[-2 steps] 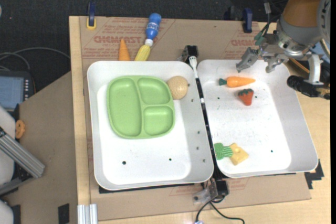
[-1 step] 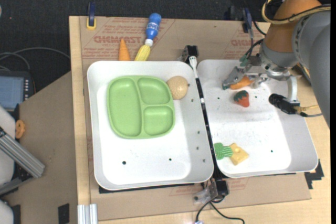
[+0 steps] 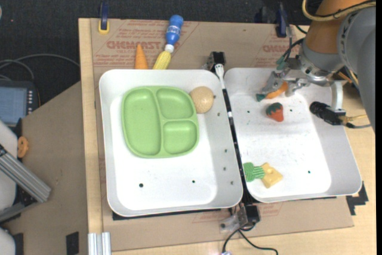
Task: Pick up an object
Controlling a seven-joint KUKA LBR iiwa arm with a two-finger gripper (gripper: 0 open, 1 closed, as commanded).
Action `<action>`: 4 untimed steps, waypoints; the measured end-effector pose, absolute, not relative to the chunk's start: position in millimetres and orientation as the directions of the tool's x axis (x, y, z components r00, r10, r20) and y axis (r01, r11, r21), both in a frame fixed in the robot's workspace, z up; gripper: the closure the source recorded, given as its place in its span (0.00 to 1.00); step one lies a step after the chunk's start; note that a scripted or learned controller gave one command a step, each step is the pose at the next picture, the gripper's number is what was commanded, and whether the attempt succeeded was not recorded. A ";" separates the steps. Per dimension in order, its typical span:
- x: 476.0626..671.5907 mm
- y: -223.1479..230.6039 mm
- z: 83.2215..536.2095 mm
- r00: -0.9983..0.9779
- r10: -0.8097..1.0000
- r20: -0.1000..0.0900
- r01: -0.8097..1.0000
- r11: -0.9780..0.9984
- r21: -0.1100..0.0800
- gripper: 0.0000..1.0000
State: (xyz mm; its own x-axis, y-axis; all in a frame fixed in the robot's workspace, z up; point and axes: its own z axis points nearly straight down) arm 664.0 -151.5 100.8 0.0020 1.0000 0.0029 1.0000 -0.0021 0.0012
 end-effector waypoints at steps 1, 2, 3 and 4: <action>617.4 -95.6 145.2 -0.004 1.000 0.003 1.000 0.004 -0.001 1.00; 617.9 -98.8 142.2 0.000 1.000 0.001 1.000 0.000 -0.002 0.00; 625.9 -105.9 80.9 0.000 1.000 0.001 1.000 0.000 -0.007 0.00; 627.0 -106.2 95.1 0.001 1.000 0.000 1.000 -0.001 -0.001 1.00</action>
State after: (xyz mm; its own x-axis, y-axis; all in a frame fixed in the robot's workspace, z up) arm 627.0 -106.2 95.1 0.0010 1.0000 0.0003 1.0000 -0.0010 -0.0011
